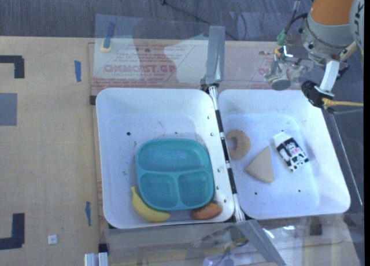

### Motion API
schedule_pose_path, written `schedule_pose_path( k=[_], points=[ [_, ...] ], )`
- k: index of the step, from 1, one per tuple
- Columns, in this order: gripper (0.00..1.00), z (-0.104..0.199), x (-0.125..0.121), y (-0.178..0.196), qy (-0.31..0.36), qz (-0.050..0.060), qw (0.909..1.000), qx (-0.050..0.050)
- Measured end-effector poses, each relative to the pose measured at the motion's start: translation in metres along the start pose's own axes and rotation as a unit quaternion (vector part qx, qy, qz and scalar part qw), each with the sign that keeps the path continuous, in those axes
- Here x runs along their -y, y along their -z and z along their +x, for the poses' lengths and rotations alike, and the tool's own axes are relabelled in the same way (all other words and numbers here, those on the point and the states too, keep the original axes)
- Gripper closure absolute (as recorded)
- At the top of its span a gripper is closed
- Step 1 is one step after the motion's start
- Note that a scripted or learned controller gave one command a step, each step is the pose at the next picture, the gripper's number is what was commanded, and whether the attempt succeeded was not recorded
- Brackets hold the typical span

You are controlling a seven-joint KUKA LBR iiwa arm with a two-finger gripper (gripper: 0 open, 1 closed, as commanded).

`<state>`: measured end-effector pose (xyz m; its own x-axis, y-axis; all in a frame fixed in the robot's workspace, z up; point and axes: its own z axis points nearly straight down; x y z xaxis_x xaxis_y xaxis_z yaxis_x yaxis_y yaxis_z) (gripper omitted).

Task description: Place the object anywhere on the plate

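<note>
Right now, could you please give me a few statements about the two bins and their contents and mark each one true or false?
1. The teal plate sits in the left bin. True.
2. The banana lies on the plate. False: it lies beside the plate's lower left edge.
3. The donut is in the right bin. True.
4. The end effector is down among the right bin's items. False: it is at that bin's far edge.
5. The small carton lies right of the wedge. True.

- The left white bin (110, 114) holds a yellow banana (147, 208) in its near-left corner and a small orange-brown item (206, 211) by its near edge.
- A blue tape strip (77, 70) sits on the wooden bench (46, 161), far left.
</note>
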<state>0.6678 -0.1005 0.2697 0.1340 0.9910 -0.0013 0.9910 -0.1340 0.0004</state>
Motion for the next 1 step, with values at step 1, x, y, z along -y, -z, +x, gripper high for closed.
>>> schedule_pose_path(
  k=[1],
  points=[
    [1.0,0.0482,0.0862,-0.017,-0.025,0.0,0.9997,-0.001]
  ],
)
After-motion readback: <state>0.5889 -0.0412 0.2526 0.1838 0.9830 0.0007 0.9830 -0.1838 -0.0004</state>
